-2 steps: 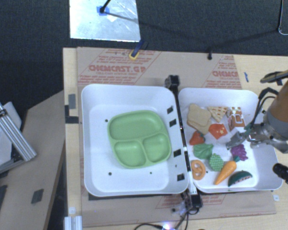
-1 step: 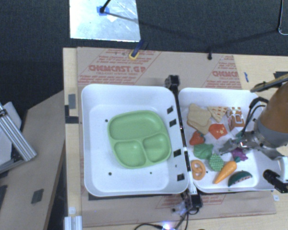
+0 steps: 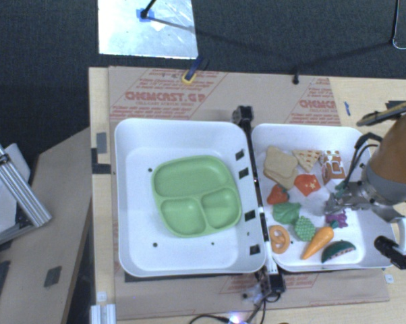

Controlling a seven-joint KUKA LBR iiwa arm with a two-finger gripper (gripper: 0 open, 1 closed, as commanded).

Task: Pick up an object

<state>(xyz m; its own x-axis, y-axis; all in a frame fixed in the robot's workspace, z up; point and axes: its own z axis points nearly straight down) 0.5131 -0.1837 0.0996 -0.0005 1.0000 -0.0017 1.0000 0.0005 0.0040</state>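
Observation:
The right bin [image 3: 304, 132] holds several toy foods: a bread slice [image 3: 280, 164], a red piece [image 3: 307, 184], a strawberry [image 3: 278, 195], green broccoli [image 3: 286, 212], a green cob [image 3: 304, 229], a pretzel [image 3: 279, 238], an orange carrot [image 3: 317, 241], a watermelon slice [image 3: 338, 250] and purple grapes [image 3: 336, 217]. My gripper [image 3: 339, 203] reaches in from the right and is low in this bin, directly over the grapes and just right of the red piece. The arm's wrist covers the bin's right side.
The left bin [image 3: 132, 248] carries a green three-compartment tray [image 3: 193, 194]. A black hinge strip [image 3: 251, 181] runs between the bins. A cracker wedge [image 3: 308, 158] and a small red and white box [image 3: 332, 166] lie at the back of the right bin.

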